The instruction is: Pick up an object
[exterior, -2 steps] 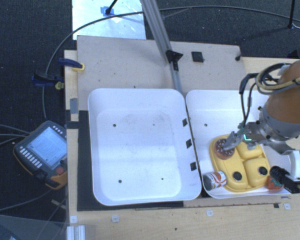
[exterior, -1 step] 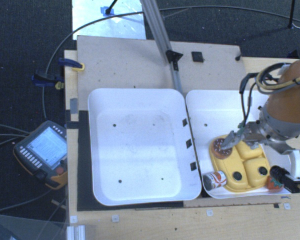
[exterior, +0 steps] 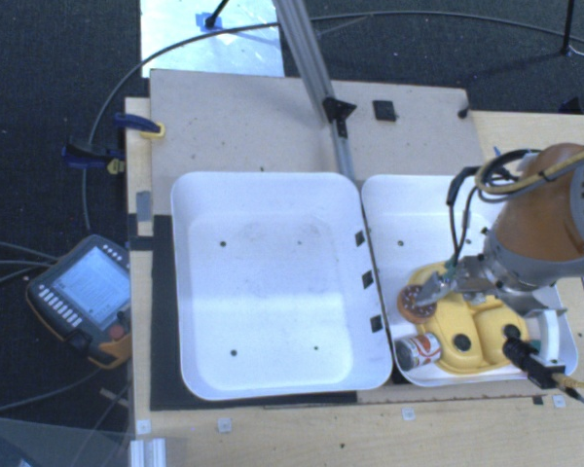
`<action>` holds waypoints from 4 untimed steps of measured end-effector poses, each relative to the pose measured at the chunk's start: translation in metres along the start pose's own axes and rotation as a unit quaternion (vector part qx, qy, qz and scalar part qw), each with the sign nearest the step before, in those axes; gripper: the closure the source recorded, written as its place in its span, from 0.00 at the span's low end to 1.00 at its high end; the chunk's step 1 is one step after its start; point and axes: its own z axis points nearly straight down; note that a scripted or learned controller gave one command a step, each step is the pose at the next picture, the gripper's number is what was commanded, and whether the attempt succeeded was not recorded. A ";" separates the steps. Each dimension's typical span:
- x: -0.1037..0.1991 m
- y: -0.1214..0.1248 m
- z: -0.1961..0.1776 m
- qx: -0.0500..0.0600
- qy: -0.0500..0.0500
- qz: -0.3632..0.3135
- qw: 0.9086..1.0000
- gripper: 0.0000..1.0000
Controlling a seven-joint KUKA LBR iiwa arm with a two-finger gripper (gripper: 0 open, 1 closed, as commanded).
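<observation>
Camera view — arm (exterior: 550, 212) enters at right, gripper (exterior: 430, 295) low over the clutter in the right bin (exterior: 409, 212), lower right of frame. Finger state: cannot tell.

Objects heaped at the bin's lower edge: yellow toy (exterior: 467, 331), can (exterior: 418, 350) touching it on the left, brown disc (exterior: 414, 302) just above. Toy judged light, rigid, smooth plastic — likely slippery; grip across a narrow lobe. Can judged stiff, prone to roll; grip across the body.

Left bin (exterior: 273, 280) at centre frame. Bench (exterior: 243, 125) of flat board; pendant (exterior: 86, 295) at far left, clamp (exterior: 136, 125) at upper left.
</observation>
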 end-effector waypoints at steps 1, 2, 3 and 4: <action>-0.001 0.007 0.043 -0.012 -0.002 0.000 1.000 0.00; -0.001 0.009 0.031 -0.015 -0.003 -0.001 1.000 1.00; 0.003 0.009 -0.033 -0.005 -0.001 -0.002 1.000 1.00; 0.003 0.011 -0.087 -0.005 -0.001 -0.002 1.000 1.00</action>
